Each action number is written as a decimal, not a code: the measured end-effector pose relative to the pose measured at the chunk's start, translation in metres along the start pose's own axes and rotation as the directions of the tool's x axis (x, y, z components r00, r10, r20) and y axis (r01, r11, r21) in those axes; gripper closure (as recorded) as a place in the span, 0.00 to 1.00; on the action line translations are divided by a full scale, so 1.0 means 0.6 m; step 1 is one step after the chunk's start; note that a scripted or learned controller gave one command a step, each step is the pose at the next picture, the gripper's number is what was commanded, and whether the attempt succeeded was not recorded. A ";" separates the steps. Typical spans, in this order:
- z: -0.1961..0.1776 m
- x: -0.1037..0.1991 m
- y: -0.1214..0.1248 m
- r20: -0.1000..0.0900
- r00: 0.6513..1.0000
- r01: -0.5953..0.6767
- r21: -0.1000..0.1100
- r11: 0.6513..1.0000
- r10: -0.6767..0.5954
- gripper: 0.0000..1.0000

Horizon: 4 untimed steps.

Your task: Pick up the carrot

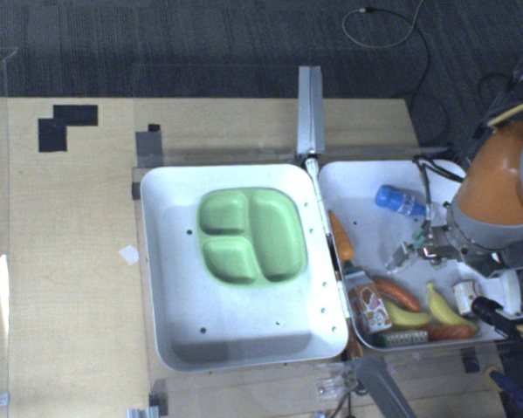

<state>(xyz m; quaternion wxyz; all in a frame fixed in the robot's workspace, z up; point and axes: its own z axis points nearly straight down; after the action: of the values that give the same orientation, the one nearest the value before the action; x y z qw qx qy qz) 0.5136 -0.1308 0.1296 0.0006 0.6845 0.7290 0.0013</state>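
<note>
Pincer (410, 251) hangs over right bin (365, 176), can't tell its state from this angle. Near end of bin: banana (440, 308), red-orange veg (397, 294), small packet (369, 306). Carrot (339, 239) along left wall, well apart from pincer. Blue bottle (399, 201) farther back. Green tray (250, 235) in left bin (172, 252).

No text, brand, number or sign can be read. The small printed packet (369, 307), lying just beside and below-left of the end effector (410, 250) in the right-hand bin (356, 186), carries a coloured picture label, but its lettering is too small and blurred to make out.
</note>
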 end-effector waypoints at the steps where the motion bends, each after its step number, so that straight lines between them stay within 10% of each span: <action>1: 0.069 -0.092 0.157 0.002 0.954 -0.301 -0.006 0.954 0.301 0.00; 2: 0.048 -0.088 0.163 0.000 0.958 -0.288 -0.011 0.957 0.288 1.00; 4: -0.203 -0.125 0.255 0.002 0.891 -0.455 -0.004 0.891 0.455 1.00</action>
<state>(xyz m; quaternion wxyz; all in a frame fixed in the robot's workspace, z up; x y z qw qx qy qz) 0.6706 -0.1961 0.2521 0.0026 0.8360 0.5488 0.0017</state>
